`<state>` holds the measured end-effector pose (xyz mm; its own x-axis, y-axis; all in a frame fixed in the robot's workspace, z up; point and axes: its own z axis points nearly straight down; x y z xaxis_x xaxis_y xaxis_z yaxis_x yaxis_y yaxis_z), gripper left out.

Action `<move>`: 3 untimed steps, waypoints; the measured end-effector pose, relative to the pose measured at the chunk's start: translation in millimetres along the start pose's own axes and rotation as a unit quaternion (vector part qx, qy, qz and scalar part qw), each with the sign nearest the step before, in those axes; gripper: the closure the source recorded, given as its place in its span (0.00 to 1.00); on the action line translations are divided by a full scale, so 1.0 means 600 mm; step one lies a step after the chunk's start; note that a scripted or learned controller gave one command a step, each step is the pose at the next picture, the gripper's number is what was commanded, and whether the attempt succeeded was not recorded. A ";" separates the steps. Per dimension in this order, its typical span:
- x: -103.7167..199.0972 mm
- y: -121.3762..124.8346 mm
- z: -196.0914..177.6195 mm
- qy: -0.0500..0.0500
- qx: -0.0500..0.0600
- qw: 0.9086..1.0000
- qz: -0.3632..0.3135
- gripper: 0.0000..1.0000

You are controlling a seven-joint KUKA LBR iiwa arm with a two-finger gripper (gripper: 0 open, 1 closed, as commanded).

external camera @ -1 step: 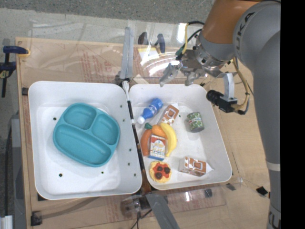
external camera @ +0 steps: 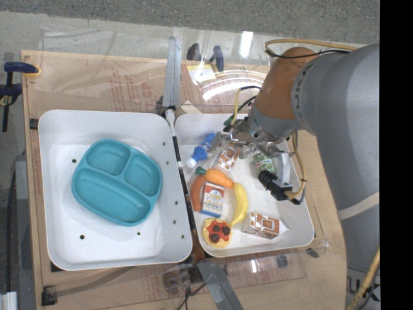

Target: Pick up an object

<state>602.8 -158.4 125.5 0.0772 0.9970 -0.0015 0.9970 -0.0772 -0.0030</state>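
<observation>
My end effector (external camera: 248, 139) is hanging low over the back of the right bin (external camera: 303, 221), above the cluttered toys; whether it is open or closed I cannot tell, and I am seeing nothing clearly gripped.

Candidate objects are all lying in the right bin. A small carton (external camera: 213, 199) with a blue and white label is lying flat on an orange toy carrot (external camera: 215, 177); its print is too small to read. A yellow banana (external camera: 240, 203) is curving just beside the carton. A brown and white box (external camera: 263, 225) is sitting near the front right corner, lettering illegible. A round yellow toy with red and dark spots (external camera: 218, 232) is resting at the front edge. A blue and white bottle (external camera: 201, 151) is lying near the divider. A striped packet (external camera: 227, 157) is sitting just under my wrist.

The left bin (external camera: 51, 173) is carrying a teal divided plate (external camera: 116, 181).

The surface (external camera: 97, 82) is showing as pale wood with faint reddish printing, unreadable, under a clear sheet. A blue clamp (external camera: 11, 82) is gripping its left edge. Grey speckled floor (external camera: 129, 2) is lying beyond.
</observation>
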 end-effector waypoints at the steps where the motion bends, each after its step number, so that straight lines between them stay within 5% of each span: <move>1: -0.126 0.042 0.061 -0.002 -0.003 0.901 -0.435 0.00; 2: -0.129 0.044 0.040 -0.004 -0.005 0.900 -0.435 1.00; 3: -0.068 0.070 -0.114 -0.002 -0.003 0.905 -0.425 1.00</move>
